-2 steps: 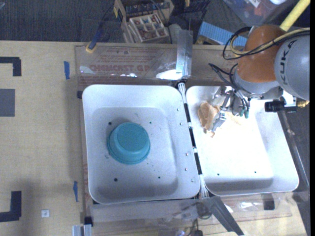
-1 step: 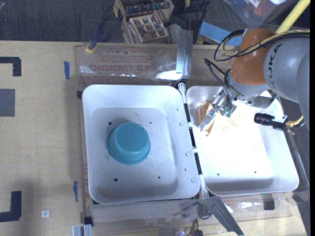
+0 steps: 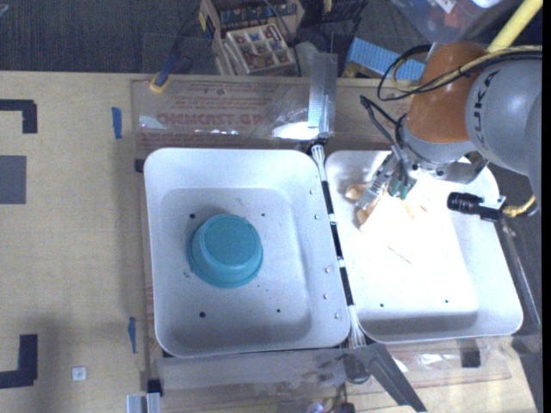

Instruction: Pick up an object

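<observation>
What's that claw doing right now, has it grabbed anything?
Claw: low over the right bin, near its far left corner. Too blurred and bright there to tell whether it grips anything. The blue bowl sits in the left bin.

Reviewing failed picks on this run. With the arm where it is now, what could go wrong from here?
1. The tool sits low in the far left corner of the right-hand shallow white bin, close to its wall, so it may clip the rim.
2. That bin is washed out by glare, so the small tan object beside the tool is hard to make out; a grasp could miss.
3. The round teal plastic bowl lies in the other bin, away from the tool.
</observation>
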Tool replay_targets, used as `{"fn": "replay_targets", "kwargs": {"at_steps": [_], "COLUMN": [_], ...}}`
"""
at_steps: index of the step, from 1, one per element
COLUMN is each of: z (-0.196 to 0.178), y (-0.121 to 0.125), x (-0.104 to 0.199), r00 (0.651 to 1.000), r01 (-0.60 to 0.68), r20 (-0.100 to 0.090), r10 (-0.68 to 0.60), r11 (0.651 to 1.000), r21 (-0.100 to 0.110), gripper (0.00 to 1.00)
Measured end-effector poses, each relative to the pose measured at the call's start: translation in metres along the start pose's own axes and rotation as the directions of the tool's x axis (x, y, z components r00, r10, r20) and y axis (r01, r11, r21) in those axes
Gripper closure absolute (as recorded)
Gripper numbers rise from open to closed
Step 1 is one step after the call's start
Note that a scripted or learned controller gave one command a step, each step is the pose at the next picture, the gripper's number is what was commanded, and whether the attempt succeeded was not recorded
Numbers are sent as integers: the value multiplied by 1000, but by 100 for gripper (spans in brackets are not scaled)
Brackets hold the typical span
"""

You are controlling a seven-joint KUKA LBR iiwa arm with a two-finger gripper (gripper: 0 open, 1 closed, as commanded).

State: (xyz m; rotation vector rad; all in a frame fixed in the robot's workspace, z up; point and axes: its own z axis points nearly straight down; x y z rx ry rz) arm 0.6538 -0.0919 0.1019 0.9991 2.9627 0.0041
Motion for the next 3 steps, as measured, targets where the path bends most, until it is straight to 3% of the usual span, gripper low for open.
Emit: {"fn": "replay_targets", "kwargs": {"at_steps": [1, 2, 3], "z": [12, -84, -95], "y": [-26, 34, 37], "x": [7, 32, 31], "r00": [1000, 953, 954], "r01": [24, -302, -299], "r20": [-5, -6, -1], "r10": [-24, 303, 299], "r11": [1000, 953, 954], "r21": [2, 7, 3], "gripper": [100, 100, 100]}}
